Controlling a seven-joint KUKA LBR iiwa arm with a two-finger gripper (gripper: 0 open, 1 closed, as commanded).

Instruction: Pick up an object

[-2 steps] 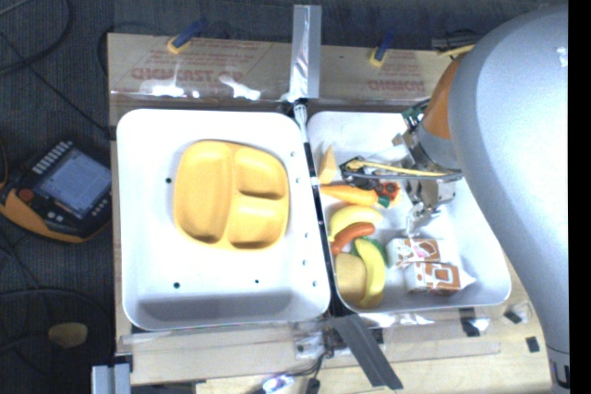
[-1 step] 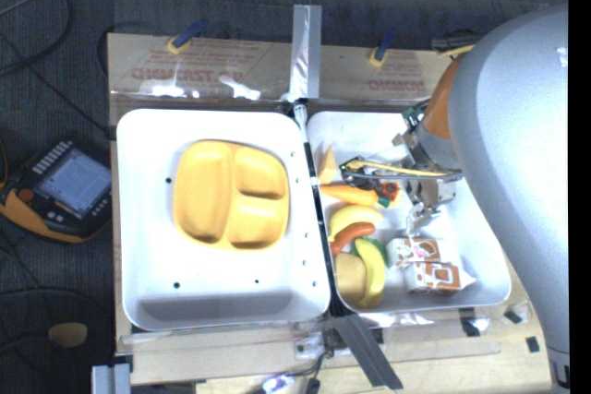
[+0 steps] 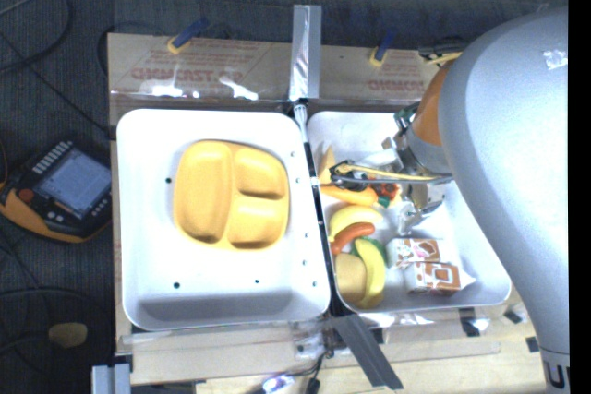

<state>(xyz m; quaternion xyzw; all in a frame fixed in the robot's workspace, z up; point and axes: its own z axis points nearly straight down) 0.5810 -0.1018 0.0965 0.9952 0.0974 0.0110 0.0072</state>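
The grey arm [image 3: 512, 189] reaches in from the right — gripper [image 3: 417, 203] lowered, pointing down.

Even overhead light, white bins [image 3: 138, 198] nearly blown out; glare streaks the taped cardboard [image 3: 203, 74]; near arm [image 3: 517, 161] looms soft, slightly blurred.

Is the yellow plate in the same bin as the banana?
No, the yellow plate lies in the left bin; the banana is in the right bin.

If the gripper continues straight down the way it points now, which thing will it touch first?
Most likely the cluster of toy food in the right bin. The gripper points down into that bin, beside the orange and yellow pieces. Depth is hard to judge from above, so it may instead meet the bin floor next to them.
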